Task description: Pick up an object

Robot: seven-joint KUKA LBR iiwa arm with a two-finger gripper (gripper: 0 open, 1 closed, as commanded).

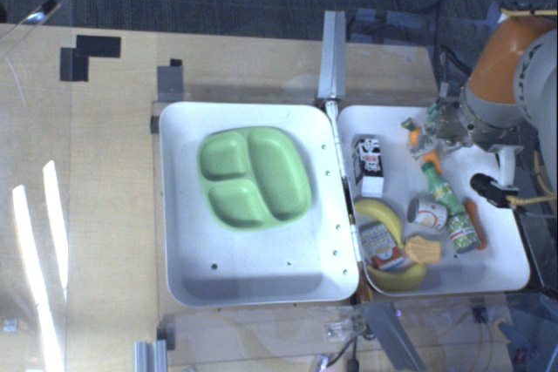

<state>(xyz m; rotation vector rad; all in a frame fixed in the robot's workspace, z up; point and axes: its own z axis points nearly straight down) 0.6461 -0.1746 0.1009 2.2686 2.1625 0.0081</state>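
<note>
My gripper [446, 133] hangs over the far right part of the right bin [514, 274], below the grey and orange wrist. Just to its left lie a small orange and green piece [411, 131] and an orange carrot-like thing [428, 157], close to the gripper. A green bottle [452, 209] lies lengthwise in front of it, with a silver can [425, 213] beside it. Nothing shows held in the gripper.
The right bin also holds a black and white carton [370, 161], a banana [394, 261], a printed packet [381, 241], a tan cracker [424, 251] and a red stick [475, 213]. A green divided plate [255, 176] lies in the left bin [183, 274]. A metal divider [332, 57] separates the bins.
</note>
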